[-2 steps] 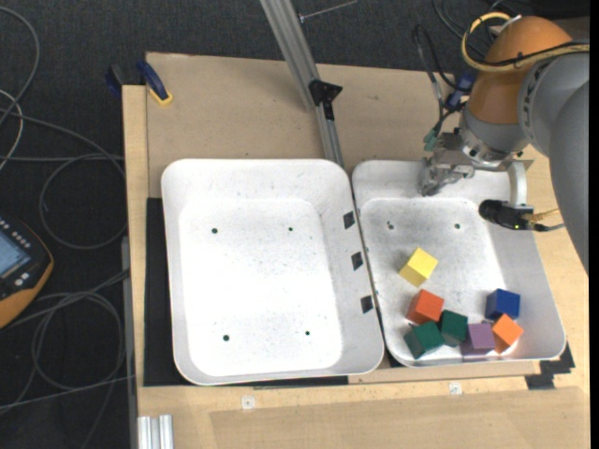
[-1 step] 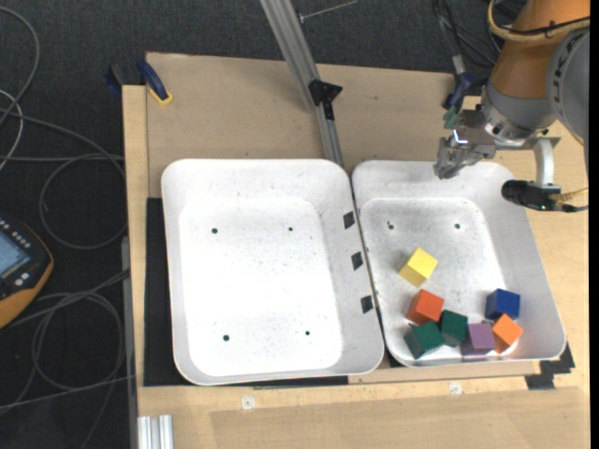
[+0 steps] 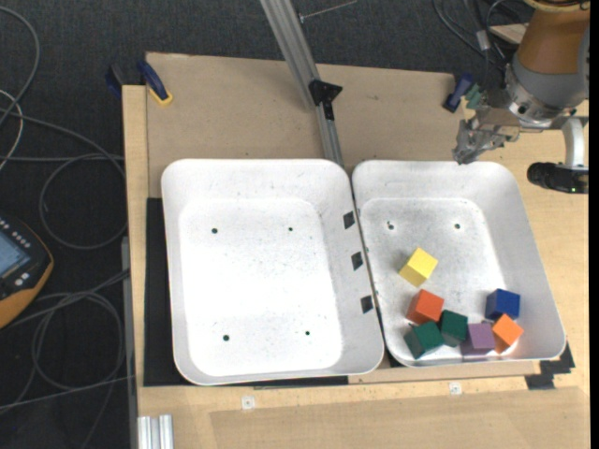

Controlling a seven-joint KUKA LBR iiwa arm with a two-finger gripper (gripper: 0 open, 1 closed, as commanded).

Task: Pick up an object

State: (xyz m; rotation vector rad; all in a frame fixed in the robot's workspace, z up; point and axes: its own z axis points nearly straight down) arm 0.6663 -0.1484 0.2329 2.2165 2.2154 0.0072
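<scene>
Looking down on the surface, you have the claw at the far edge of the right bin, just over its back rim near the top right corner — whether its tips are spread or pressed together you cannot tell, and nothing shows between them. The blocks sit well apart from it, at the near end of that bin: a yellow block alone, then a cluster of red block, two green blocks, purple block, orange block and blue block. The left bin lies beside it. No writing is readable on any of them.
</scene>
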